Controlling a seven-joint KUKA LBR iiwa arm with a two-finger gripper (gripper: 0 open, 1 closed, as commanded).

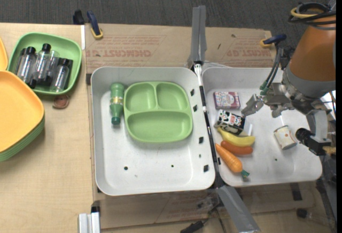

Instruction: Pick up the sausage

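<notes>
Lying untouched in the right bin [299, 173]: sausage [236, 147], wedged between banana [235, 137] and carrot [231, 158]. Gripper [251, 106] hovers above, near the milk carton [230, 120], fingers parted and holding nothing. Pick-up not yet begun.

Even, bright overhead light — soft short shadows, mild glare on the white bins [101, 119], slightly soft focus.
</notes>
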